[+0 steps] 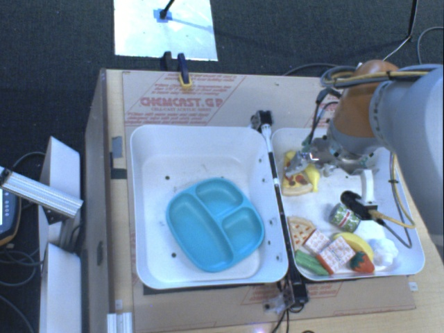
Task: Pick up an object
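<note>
Because the gripper [300,161] hangs at the right bin's [409,259] far-left corner over a pizza slice [298,182], it may scrape the wall; whether it is gripping anything, I cannot tell.

Grey arm [409,116] with an orange band [357,109], cables looping around its wrist.
</note>
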Robot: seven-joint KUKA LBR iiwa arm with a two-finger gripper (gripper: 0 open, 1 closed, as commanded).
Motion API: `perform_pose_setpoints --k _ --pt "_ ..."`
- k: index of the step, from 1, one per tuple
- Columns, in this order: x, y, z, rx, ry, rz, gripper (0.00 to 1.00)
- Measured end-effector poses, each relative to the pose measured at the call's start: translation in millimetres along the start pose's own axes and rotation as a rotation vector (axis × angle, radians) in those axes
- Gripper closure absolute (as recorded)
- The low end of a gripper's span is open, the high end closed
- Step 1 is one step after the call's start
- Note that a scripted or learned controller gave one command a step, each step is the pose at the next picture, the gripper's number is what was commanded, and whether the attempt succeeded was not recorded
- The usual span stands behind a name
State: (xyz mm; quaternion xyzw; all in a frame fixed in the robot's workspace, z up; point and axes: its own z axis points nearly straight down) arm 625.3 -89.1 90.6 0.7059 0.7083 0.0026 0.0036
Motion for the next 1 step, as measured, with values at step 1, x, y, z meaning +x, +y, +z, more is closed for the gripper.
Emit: perform_pose_setpoints --k 1 --pt "1.3 1.5 -11.3 -0.004 0.002 -0.003 1.00"
